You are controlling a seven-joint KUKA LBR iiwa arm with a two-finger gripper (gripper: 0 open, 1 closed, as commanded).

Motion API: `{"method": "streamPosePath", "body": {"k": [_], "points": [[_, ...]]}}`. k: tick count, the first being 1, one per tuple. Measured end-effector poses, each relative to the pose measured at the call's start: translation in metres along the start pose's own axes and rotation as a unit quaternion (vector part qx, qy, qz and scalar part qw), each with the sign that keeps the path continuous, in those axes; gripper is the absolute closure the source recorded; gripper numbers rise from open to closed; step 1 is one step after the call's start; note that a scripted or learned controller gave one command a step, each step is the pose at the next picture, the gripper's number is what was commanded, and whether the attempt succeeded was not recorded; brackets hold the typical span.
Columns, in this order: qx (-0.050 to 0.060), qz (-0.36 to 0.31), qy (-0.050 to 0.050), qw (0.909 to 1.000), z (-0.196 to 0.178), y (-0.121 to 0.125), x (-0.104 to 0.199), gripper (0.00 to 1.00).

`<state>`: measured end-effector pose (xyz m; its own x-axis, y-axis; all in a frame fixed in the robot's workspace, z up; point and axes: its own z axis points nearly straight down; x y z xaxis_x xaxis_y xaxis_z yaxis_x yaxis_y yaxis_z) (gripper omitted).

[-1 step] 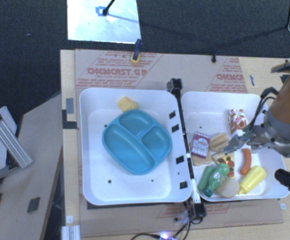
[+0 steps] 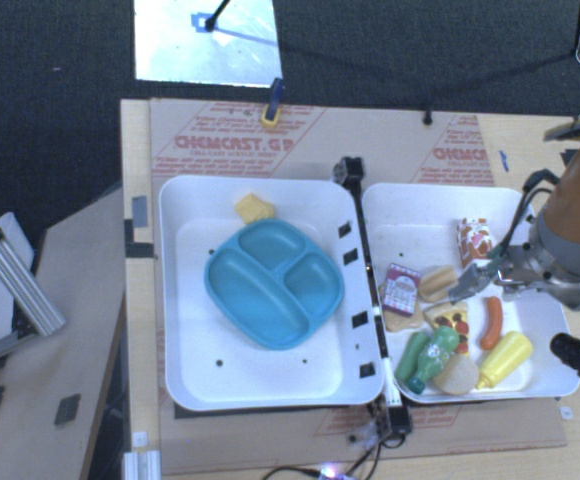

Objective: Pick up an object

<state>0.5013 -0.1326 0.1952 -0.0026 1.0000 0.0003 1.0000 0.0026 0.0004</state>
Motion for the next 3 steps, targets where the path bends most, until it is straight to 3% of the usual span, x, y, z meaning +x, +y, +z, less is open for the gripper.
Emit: {"method": "streamPosePath", "body": {"k": [2, 3], "points": [[0.001, 0.001, 0.001, 1.0000, 0.102, 0.007, 0.005, 0.00], [-0.001, 0.001, 0.000, 1.0000, 0.108, 0.009, 0.004, 0.00]]}}
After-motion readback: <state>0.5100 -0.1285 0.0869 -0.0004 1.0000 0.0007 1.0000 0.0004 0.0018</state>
